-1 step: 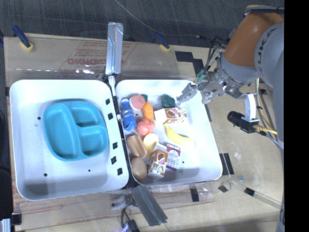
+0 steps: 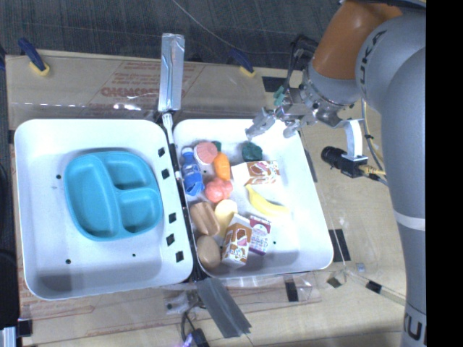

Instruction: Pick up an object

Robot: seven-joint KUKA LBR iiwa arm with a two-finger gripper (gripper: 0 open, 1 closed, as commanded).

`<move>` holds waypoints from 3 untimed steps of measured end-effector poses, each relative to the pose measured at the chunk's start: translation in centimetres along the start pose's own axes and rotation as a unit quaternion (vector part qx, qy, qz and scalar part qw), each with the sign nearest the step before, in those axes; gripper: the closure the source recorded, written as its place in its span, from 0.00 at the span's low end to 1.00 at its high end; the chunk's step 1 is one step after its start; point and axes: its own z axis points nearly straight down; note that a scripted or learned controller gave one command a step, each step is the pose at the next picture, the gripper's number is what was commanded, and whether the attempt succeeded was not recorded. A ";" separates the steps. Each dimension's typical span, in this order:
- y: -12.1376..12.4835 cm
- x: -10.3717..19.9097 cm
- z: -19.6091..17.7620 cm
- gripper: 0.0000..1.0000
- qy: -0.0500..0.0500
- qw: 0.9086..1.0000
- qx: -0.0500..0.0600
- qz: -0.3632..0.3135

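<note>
My gripper [image 2: 275, 126] hovers above the far edge of the right bin [image 2: 311, 219], open, with nothing between its fingers. Just below it lies a small dark green item [image 2: 252, 150]. Further in the bin lie a snack packet [image 2: 262, 170], a banana [image 2: 265, 202], an orange carrot [image 2: 222, 166], a pink round fruit [image 2: 218, 189], a blue bottle [image 2: 190, 172], a brown bread roll [image 2: 204, 218] and two small cartons [image 2: 246, 240].
The left bin [image 2: 36, 251] holds a blue divided tray [image 2: 113, 192]. A metal bar [image 2: 171, 71] stands at the back between the bins. The grey arm [image 2: 394, 85] fills the right side above the bench.
</note>
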 end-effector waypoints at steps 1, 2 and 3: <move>0.9 4.6 11.1 0.00 0.001 0.998 0.005 -0.060; 1.2 4.6 9.5 1.00 0.000 0.998 0.001 -0.062; 2.8 6.8 3.7 1.00 -0.001 1.000 -0.001 0.003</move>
